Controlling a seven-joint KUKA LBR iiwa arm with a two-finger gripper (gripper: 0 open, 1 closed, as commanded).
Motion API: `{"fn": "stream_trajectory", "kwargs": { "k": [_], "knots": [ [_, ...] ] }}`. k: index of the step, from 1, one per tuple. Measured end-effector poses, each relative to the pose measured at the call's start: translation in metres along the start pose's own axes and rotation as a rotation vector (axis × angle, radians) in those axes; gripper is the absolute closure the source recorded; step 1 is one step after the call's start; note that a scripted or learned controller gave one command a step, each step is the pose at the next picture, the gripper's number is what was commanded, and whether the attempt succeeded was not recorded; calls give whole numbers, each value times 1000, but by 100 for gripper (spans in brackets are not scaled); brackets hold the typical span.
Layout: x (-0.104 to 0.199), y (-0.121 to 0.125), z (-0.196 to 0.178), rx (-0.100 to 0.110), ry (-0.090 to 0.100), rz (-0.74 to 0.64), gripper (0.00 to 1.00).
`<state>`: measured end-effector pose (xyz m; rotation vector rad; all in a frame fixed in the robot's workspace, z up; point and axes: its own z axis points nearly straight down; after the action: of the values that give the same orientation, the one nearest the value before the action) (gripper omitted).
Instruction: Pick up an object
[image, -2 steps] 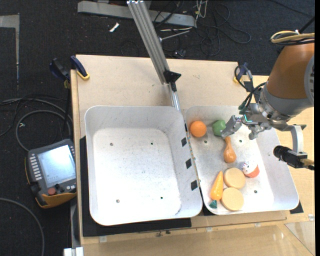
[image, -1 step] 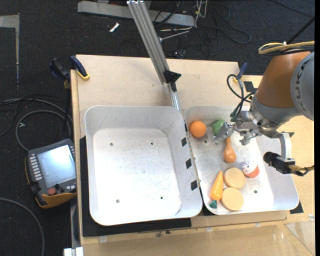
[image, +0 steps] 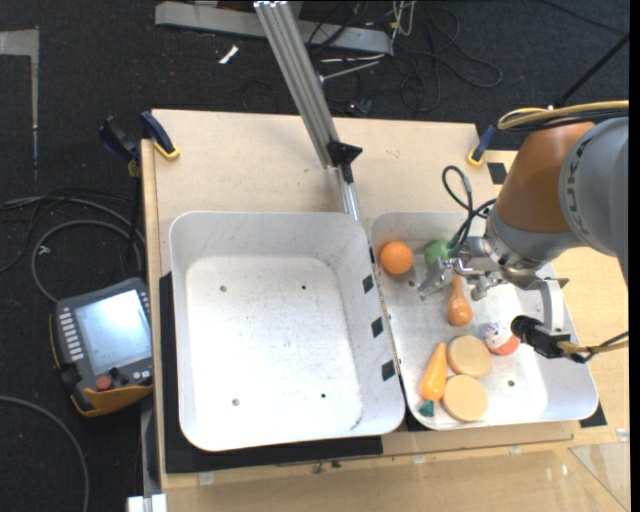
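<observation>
A: Objects?
B: All in the right bin (image: 570, 400). Orange ball (image: 396, 258) near its left wall, green piece (image: 437, 249) beside it. Small orange-brown piece (image: 458, 305) just below the end effector (image: 462, 272). Carrot (image: 434, 372) touching two tan discs (image: 468, 356) (image: 465, 397); red-and-white item (image: 499, 340) right of the upper disc.
A: End effector?
B: Low over the bin's upper middle, between green piece and orange-brown piece. Fingers: can't tell, metal parts blur together. Nothing visibly gripped.
A: Rest?
B: Left bin (image: 190, 300) next to it on the counter (image: 250, 160). Teach pendant (image: 105, 345) on the floor, left.
</observation>
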<state>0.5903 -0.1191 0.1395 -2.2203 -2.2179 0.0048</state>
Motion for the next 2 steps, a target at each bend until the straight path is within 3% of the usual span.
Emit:
{"fn": "stream_trajectory", "kwargs": {
  "k": [1, 2],
  "knots": [
    [1, 0, 46, -5, -1, 0, 0],
    [0, 1, 34, -6, 0, 1, 100]
  ]
}}
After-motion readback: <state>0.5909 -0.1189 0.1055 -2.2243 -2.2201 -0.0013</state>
